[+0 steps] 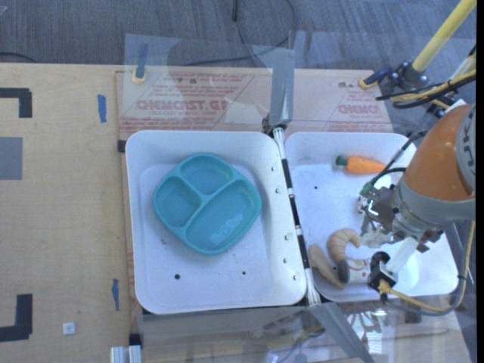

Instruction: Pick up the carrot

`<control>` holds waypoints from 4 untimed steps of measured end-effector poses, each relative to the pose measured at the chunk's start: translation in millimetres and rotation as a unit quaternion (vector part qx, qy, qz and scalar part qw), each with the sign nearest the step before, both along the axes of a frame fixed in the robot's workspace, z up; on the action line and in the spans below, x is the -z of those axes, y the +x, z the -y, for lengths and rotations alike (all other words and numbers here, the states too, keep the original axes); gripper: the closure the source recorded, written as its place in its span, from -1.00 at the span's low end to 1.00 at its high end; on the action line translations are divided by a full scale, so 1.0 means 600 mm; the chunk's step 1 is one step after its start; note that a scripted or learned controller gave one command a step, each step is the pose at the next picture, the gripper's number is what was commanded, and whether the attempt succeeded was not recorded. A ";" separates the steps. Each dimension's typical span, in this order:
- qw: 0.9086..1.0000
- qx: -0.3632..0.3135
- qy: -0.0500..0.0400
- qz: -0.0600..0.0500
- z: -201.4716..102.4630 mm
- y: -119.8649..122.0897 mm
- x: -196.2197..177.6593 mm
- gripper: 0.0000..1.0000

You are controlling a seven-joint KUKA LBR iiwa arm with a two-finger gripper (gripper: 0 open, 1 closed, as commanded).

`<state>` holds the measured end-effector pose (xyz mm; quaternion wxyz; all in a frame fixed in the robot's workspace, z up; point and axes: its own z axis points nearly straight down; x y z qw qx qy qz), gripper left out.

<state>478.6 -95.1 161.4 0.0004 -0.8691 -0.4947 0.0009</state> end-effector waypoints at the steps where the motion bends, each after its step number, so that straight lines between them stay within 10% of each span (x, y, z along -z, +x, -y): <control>1: 0.999 0.052 0.000 0.000 -0.130 0.001 -0.037 1.00; 3: 0.973 0.230 0.000 -0.001 -0.118 0.000 -0.037 1.00; 4: 0.935 0.355 -0.001 -0.001 -0.121 0.000 -0.037 1.00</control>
